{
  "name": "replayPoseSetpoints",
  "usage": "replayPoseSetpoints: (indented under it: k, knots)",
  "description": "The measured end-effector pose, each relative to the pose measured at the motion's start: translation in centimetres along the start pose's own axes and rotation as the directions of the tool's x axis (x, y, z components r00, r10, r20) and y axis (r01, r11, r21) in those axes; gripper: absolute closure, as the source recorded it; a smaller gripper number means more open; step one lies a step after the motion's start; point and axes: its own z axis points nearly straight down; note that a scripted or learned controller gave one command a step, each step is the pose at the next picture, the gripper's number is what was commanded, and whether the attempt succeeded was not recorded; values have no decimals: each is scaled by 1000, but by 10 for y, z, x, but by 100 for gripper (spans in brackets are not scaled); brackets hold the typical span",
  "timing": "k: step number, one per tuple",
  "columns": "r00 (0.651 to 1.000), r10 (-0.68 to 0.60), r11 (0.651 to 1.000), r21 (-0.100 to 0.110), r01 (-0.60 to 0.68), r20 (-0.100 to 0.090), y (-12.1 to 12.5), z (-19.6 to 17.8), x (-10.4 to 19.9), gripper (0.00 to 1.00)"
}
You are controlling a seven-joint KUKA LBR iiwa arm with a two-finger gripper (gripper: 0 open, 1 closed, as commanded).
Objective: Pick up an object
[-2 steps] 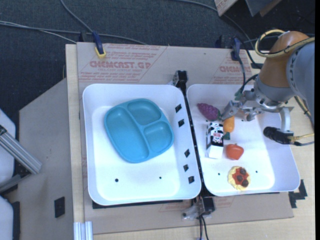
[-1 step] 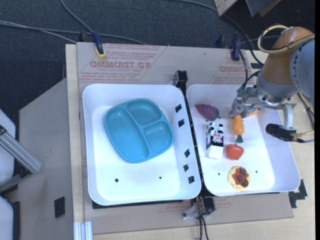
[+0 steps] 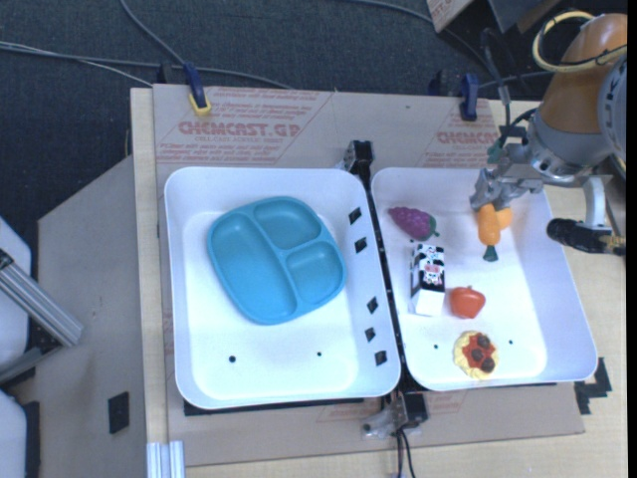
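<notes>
A bench of pale wood board [image 3: 299,118] with red printed letters carries two shallow white bins side by side, over a dark carpet floor [image 3: 60,58] where thin cables run. Two clamps, one with a yellow handle [image 3: 197,96], hold the board at its far edge.

The left bin [image 3: 199,366] holds a turquoise plastic plate with three compartments [image 3: 277,259], smooth and rounded.

In the right bin [image 3: 557,297] the gripper [image 3: 495,200] stands at about 1 o'clock from the bin's middle. The toy carrot [image 3: 490,227], orange and with a green tip, sits directly under it, touching or nearly touching; I cannot tell if the fingers are closed on it.

At 9 o'clock from the carrot lies a purple grape bunch [image 3: 412,220]. At 7 o'clock is a small milk carton with cow pattern [image 3: 429,278], beside it a red tomato [image 3: 467,302], and lower a small round pizza [image 3: 476,353].
</notes>
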Motion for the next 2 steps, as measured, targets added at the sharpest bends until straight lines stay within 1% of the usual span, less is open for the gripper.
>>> replayPoseSetpoints:
  k: [2]
  knots:
    - [1000, 0, 1000, 1, 0, 0, 1, -85, -4, 100]
